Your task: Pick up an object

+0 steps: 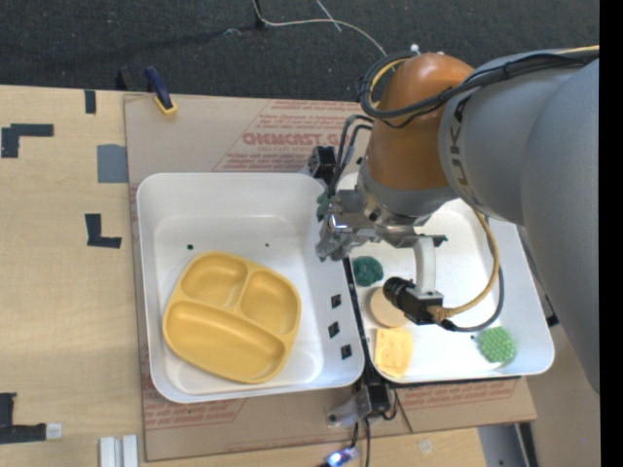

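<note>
Counter [58,261], two white bins.
Left bin [156,202]: one yellow divided plate [232,314], lying flat at centre.
Right bin [521,305]: dark green round piece [367,270] near the shared wall; tan disc [382,307] just below it; yellow block [393,351] at the near edge; light green bumpy ball [496,344], well apart from these.
Gripper [339,230]: over the shared wall, above the dark green piece; opening cannot be told.
</note>
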`<state>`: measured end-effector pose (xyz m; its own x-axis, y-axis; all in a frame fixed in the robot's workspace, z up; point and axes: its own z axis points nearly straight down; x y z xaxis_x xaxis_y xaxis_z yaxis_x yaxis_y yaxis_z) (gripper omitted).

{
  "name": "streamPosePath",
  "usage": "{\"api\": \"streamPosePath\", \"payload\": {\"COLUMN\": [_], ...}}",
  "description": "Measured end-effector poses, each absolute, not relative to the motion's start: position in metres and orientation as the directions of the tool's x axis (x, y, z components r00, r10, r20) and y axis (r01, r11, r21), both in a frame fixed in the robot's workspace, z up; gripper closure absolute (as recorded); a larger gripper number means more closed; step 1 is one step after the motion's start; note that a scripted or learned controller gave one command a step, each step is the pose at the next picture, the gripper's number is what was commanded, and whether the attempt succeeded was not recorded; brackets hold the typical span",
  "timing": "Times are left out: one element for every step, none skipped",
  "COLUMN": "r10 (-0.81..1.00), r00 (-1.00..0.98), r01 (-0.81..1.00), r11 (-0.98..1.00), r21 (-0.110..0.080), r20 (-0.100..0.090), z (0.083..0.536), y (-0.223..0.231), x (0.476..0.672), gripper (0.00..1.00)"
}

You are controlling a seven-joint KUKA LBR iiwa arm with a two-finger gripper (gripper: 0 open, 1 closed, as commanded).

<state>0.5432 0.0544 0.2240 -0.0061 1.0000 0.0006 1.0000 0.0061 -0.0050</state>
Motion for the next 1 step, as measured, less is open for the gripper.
{"api": "streamPosePath", "payload": {"r10": [1.000], "r00": [-0.005], "r01": [1.000], "r11": [0.005], "r21": [-0.006], "r20": [0.000], "z": [0.2249], "y": [0.0881], "x": [0.5116], "gripper": [1.00]}}
